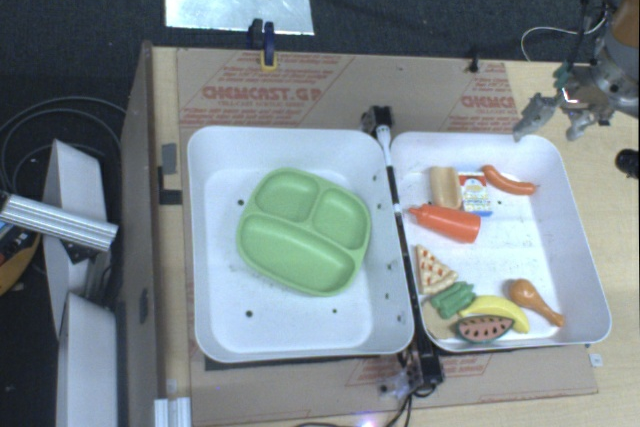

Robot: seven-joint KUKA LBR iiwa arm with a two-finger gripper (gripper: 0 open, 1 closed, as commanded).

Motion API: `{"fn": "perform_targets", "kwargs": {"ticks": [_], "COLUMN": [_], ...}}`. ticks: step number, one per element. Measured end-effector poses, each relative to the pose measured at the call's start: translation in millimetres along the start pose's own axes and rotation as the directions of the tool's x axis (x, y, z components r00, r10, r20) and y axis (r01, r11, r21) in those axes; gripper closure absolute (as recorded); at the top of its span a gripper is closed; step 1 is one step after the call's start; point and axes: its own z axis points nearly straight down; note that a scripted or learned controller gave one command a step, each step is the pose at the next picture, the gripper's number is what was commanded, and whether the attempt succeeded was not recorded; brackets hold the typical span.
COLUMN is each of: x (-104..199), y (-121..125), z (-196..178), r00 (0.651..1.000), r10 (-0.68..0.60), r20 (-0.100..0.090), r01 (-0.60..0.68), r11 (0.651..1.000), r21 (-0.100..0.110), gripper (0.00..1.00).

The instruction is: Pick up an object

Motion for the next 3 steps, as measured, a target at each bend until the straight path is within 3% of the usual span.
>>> {"fn": "perform_targets", "kwargs": {"ticks": [1,2,3], "x": [43.3,75.4,93.1], "y": [-13.0,28.1,-2.2], "z": [91.5,180.2,173.1], "r00": [1.0,1.0,1.0], "r10": [-0.005,-0.006,0.0], "r20": [-0.004,0.005,0.005], "r01": [0.005,0.006,0.0], "r11": [1.0,1.0,1.0], "r21": [0.009,-0.008,-0.015], "gripper": [0.0,0.0,0.0]}}
